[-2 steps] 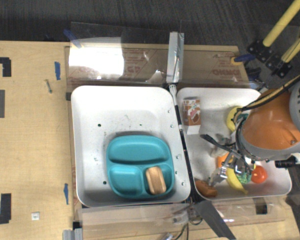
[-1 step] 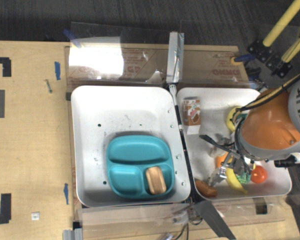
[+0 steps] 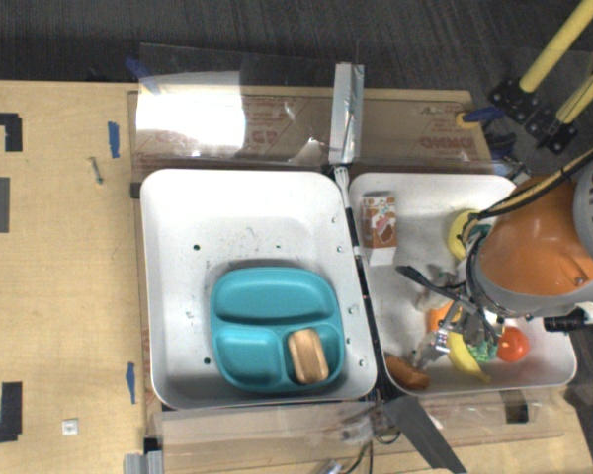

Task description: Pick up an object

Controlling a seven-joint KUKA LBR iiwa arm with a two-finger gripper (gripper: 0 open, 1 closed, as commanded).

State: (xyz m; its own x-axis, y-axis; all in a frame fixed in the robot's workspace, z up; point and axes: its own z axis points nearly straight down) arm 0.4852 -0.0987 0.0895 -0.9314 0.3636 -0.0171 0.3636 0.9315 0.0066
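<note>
gripper is down in the right bin, at five o'clock of the view, among the yellow banana, tomato and brown piece. whether it's pinching anything, can't tell. nothing visibly lifted; the pick looks undone.

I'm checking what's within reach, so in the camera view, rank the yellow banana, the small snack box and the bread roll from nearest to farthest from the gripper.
From the gripper:
1. Yellow banana, right bin, just beside it.
2. Snack box, right bin's far left corner.
3. Bread roll, on the teal tray in the left bin.
</note>
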